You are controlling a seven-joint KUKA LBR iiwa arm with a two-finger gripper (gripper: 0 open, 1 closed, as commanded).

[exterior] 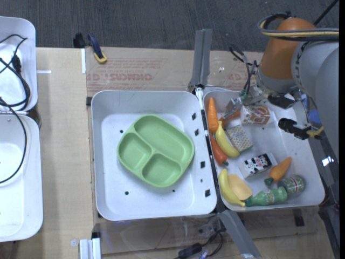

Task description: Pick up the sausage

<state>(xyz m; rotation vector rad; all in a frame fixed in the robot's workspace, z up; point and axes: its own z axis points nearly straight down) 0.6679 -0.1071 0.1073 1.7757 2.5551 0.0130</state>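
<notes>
The sausage [218,150] is a reddish-orange stick lying along the left wall of the right bin [310,161], partly under a yellow banana [226,142]. My gripper [238,106] hangs low over the bin's far end, up and to the right of the sausage and apart from it. It is close to a small white and brown carton [257,114] and a short orange piece [232,118]. The grey arm with its orange band [283,47] comes in from the upper right.
An orange carrot [212,114] lies just beyond the sausage. The right bin also holds a speckled block [240,138], a black and white carton [256,165], a second carrot [280,169], a second banana [233,188], a green bottle [269,196] and a can [294,185]. A green divided plate [156,150] sits in the left bin [102,161].
</notes>
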